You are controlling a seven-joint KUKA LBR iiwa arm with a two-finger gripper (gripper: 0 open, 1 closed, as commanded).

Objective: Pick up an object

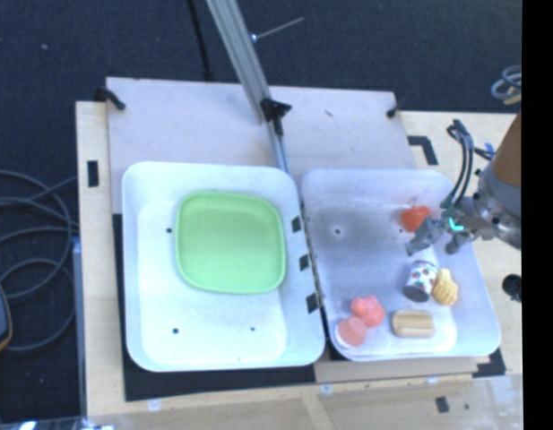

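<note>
Gripper [440, 234] sits over the upper right part of the right shallow white bin [348, 195], reaching in from the right edge; dark fingers splayed apart, nothing seen between them, so released and empty. Arm wrist with cables above it.

Likely target: small orange-red rounded object [415, 215], just beside the gripper on its upper left, apparently touching or nearly touching one finger; can't tell which. Gripper placement reads as an approach to that piece or to the one below it.

Other items in the same bin, clustered at the lower right: small round white-and-dark object [420, 279] just below the gripper, yellow ridged piece [445, 288] touching it on the right, tan bread-roll-shaped toy [412, 323] near the bottom wall, pink lumpy toy [368, 310] and a flat pink round piece [352, 331] beside it.

Obstruction judgement: the white-and-dark and yellow pieces are packed together, so a grasp there risks catching both. The orange-red one stands apart, easier.

Left shallow white bin [151, 330] holds a light green square plastic plate [231, 242], well apart from the gripper. Both bins rest on the counter [195, 115].
</note>
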